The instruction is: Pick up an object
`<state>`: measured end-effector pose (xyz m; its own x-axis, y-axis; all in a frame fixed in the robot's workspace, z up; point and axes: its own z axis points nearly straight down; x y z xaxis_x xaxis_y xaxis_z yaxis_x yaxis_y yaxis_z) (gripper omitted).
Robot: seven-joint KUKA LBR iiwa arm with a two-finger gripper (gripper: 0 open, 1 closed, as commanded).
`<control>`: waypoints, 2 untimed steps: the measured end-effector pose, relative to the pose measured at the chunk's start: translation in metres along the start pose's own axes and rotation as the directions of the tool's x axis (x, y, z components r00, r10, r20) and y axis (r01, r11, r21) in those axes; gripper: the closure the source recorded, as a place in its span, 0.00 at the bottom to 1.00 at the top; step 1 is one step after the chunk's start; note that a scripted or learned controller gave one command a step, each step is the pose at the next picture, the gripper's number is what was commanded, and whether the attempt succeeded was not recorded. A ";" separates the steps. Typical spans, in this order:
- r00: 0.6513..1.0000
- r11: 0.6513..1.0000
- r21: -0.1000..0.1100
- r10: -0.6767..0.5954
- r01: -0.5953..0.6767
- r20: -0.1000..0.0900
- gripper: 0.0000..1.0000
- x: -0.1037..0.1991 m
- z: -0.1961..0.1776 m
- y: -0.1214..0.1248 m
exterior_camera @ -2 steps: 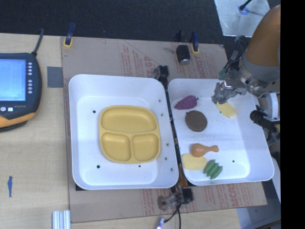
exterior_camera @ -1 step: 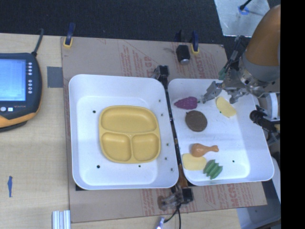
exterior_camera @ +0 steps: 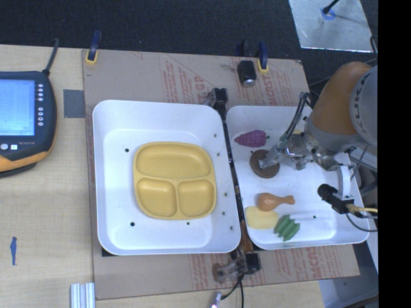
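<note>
Taking the right bin (exterior_camera: 359, 239) as the landmark and starting at its near edge: a green toy vegetable (exterior_camera: 287, 228) lies against the front wall, with a yellow piece (exterior_camera: 260, 219) touching it on the left in the front-left corner, and an orange drumstick-shaped toy (exterior_camera: 275, 201) just behind them. Further back, near the bin's middle, a round brown piece (exterior_camera: 262, 165) sits on the floor, and the tool (exterior_camera: 277, 156) hangs low right beside or over it, so this looks like the chosen object; whether the fingers are spread or closed cannot be told from this slanted view, and nothing is seen lifted off the bin floor. Behind that, toward the bin's back-left, rests a purple grape cluster (exterior_camera: 251, 138). As a judgement, the task is at the reach-and-grasp stage: the approach seems done, while closing, lifting and clearing the bin are left. Room is fair: the brown piece stands apart from the grapes and the drumstick, and well clear of the bin's walls, so a straight rise should meet nothing. To the landmark's left lies the left bin (exterior_camera: 109, 172) holding a yellow divided tray (exterior_camera: 174, 179), and beyond that a pendant (exterior_camera: 22, 120) on the bench (exterior_camera: 45, 223)
</note>
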<state>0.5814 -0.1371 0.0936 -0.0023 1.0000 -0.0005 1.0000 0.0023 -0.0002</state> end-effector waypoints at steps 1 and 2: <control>1.000 1.000 0.002 -0.001 0.001 -0.002 0.00 0.042 -0.001 0.062; 1.000 1.000 0.003 -0.003 0.003 -0.001 0.00 0.037 0.001 0.075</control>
<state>0.6563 -0.0995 0.0921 -0.0048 1.0000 0.0010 1.0000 0.0048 -0.0032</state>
